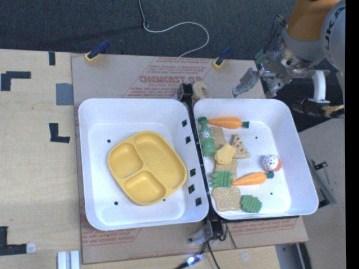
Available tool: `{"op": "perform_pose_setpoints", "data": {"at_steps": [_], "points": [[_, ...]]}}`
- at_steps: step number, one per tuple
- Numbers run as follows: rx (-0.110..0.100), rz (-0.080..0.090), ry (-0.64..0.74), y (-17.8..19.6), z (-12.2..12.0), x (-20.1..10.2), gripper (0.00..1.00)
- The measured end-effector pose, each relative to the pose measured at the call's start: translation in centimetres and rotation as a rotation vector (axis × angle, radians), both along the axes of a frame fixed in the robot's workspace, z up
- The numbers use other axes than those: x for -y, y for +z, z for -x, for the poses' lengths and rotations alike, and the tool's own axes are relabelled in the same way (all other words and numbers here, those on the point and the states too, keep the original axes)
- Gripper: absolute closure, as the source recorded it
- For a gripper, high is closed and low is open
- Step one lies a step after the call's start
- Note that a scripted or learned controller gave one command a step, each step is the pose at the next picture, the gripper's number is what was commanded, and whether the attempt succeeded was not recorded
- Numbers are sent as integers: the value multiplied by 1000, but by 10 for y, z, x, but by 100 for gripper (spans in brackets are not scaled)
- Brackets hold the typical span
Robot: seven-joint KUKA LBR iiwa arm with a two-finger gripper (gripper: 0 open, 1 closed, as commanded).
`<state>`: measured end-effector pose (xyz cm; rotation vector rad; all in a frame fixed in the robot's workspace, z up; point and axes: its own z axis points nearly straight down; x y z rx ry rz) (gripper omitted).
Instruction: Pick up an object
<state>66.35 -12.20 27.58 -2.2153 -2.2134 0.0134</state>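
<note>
the two white bins [90, 150] look like smooth, slightly glossy plastic. the yellow divided tray [147, 167] in the left bin is matt plastic. beneath lies brown printed cardboard [168, 80] on a pale wood-look tabletop [33, 167].

A pale wooden table seen from above, with dark carpet beyond its far edge.

The table [33, 167] has a light wood-grain top marked with short strips of black tape [56, 133] near its left side. A brown cardboard sheet [162, 80] printed with faded red lettering lies flat on it, pinned at the far edge by two clamps with yellow and blue parts, one at the left corner [96, 51] and one further right [222, 57]. Behind the table, dark grey-blue carpet [67, 13] covers the floor, and a thin white cable [179, 28] loops across it. Lighting is even and soft, with faint shadows.
</note>
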Motion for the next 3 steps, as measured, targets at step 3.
{"op": "perform_pose_setpoints", "data": {"at_steps": [3], "points": [[6,1,3,-102,3,-7,0]]}}
